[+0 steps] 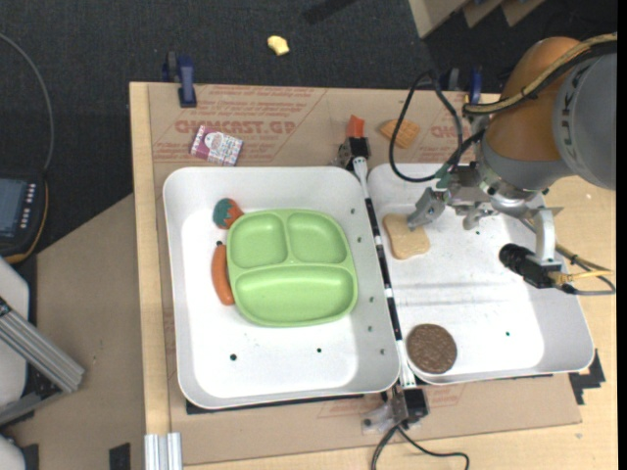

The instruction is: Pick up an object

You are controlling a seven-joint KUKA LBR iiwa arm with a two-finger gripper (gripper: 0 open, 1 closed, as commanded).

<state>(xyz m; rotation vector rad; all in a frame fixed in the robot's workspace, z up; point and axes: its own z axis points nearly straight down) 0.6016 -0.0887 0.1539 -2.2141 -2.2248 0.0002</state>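
Observation:
In the right bin (509,346), a tan bread slice (406,238) lies near the left wall. A round brown patty (431,348) rests at that bin's front left corner. My gripper (449,213) hangs over the back of the right bin, just right of and above the bread slice. It is open, with nothing between its fingers. The left finger (424,211) points down toward the bread's back edge. The left bin (196,351) holds a green divided plate (291,266), an orange sausage-shaped piece (222,273) along its left side and a small teal and red item (227,211).
A black fitting with cables (524,262) sticks out from the wrist over the right bin. On the bench behind the bins lie a small printed packet (216,145), an orange piece (355,125) and a tan piece (400,130). Blue clamps (183,78) hold the back edge.

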